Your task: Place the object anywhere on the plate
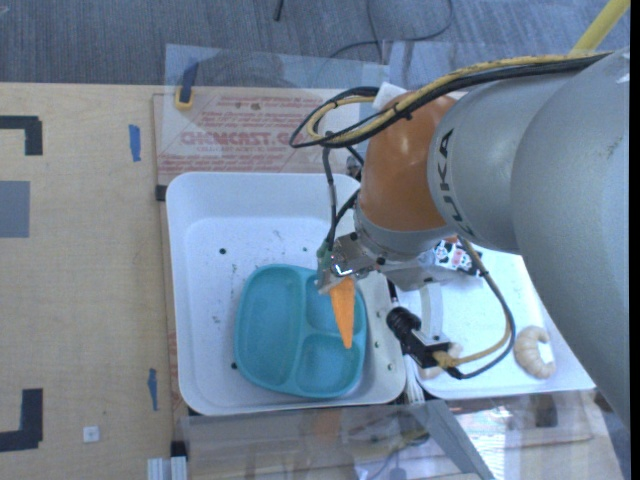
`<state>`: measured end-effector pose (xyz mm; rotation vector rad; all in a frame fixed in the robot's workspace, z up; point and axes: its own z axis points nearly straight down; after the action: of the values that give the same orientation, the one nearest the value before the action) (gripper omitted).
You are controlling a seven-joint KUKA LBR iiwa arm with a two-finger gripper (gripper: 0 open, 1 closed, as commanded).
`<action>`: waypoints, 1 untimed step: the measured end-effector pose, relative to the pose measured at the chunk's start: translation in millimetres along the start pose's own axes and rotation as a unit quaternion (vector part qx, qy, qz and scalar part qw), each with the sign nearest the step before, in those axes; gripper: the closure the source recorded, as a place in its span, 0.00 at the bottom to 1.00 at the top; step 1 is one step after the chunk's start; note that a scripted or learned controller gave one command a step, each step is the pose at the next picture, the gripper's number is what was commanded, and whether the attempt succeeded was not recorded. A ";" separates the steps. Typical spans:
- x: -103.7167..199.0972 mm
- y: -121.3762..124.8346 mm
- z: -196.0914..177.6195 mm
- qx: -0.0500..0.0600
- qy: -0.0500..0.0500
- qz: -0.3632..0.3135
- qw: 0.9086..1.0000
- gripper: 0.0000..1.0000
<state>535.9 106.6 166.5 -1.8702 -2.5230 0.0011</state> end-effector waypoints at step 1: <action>0.1 0.1 -0.1 0.000 0.000 0.000 1.000 0.00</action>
<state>535.9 106.7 166.6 -1.8697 -2.5237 0.0011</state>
